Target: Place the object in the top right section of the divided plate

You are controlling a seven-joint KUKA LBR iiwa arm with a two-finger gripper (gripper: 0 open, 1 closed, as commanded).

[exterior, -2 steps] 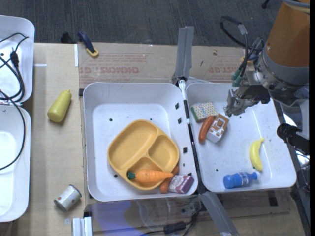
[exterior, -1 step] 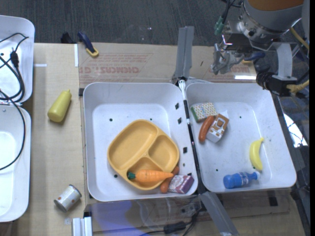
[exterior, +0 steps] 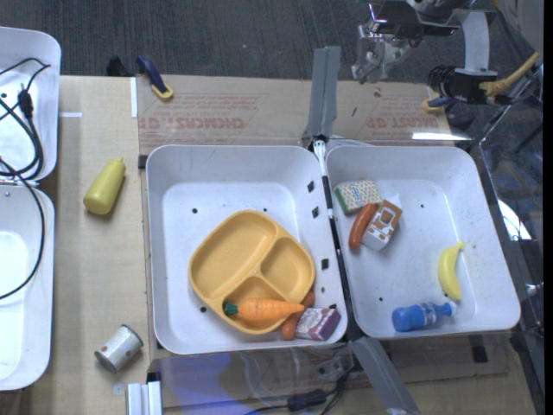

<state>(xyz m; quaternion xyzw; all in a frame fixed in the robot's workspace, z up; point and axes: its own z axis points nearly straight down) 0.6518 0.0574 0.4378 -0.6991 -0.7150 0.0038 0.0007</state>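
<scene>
The gripper (exterior: 378,57) hangs high beyond the far edge of the right bin (exterior: 484,199), clear of both bins; its thin fingers point down with nothing visible between them, though whether they stand apart or together cannot be told. The yellow divided plate (exterior: 226,262) lies tilted in the left bin (exterior: 164,232), toward its near edge, with its sections turned on the diagonal. A carrot (exterior: 259,309) rests across the plate's near rim, beside a small purple box (exterior: 319,322) in the bin's near right corner. Candidates for the task wait in the right bin: a green packet (exterior: 357,194), a sausage (exterior: 362,226) and a white carton (exterior: 382,225) touching near the far left corner, a banana (exterior: 448,271) by the right edge, a blue bottle (exterior: 422,316) along the near edge. The raised arm probably leaves the camera an unobstructed look before a pick.
</scene>
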